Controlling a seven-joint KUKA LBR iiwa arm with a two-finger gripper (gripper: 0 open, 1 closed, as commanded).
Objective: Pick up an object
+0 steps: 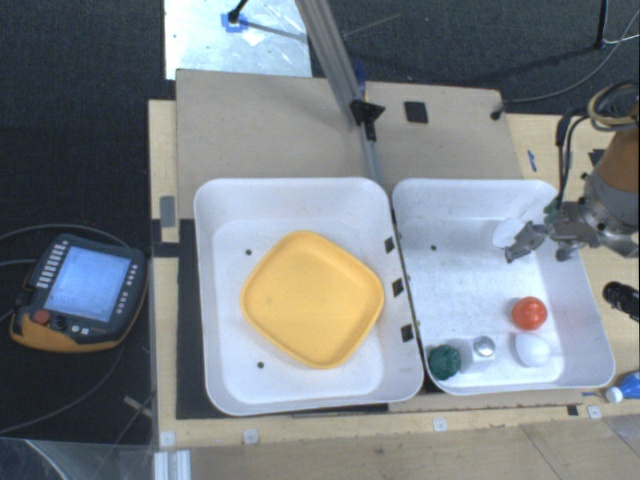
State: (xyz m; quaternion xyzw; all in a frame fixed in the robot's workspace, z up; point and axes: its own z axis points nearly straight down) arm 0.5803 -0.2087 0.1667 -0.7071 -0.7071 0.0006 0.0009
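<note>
The camera view shows, nearest along the right white bin's [585, 373] front wall, three small things in a row: a dark green round fuzzy object [445, 360] in the corner by the divider, a small shiny silver metal piece [483, 347] just beside it, and a white egg-shaped ball [532, 349] further right. Just behind the white ball sits an orange-red ball [529, 313], near it but apart. In the left white bin [215, 298] lies a yellow square plastic plate [313, 297] with rounded corners. Further back, the grey two-finger gripper [543, 241] hangs above the right bin near its right wall, fingers spread apart with nothing between them, well apart from the balls.
</note>
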